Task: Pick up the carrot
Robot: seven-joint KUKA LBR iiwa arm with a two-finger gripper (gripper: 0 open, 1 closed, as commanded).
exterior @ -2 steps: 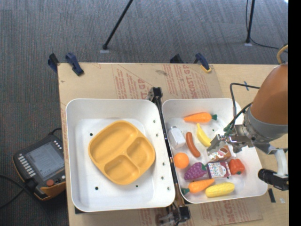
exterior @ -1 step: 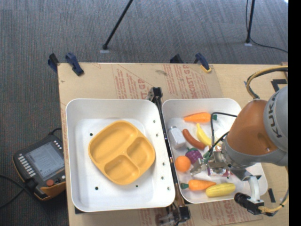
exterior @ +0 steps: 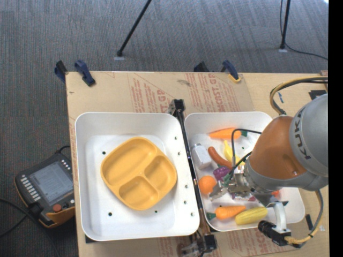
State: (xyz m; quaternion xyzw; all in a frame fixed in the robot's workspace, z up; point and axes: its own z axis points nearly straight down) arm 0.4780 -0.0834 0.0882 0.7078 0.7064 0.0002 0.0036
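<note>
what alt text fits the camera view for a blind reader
The grey and orange arm reaches from the right over the right bin of toy food, its tool low near an orange. The left bin holds a yellow divided plate.

The right bin (exterior: 257,116) is crowded: one carrot (exterior: 224,134) at its far wall, a second carrot (exterior: 229,212) touching the corn cob (exterior: 251,215) at its near wall, the arm (exterior: 284,154) overhanging the middle. The left bin (exterior: 88,170) has bare floor around the yellow divided plate (exterior: 138,172).
</note>
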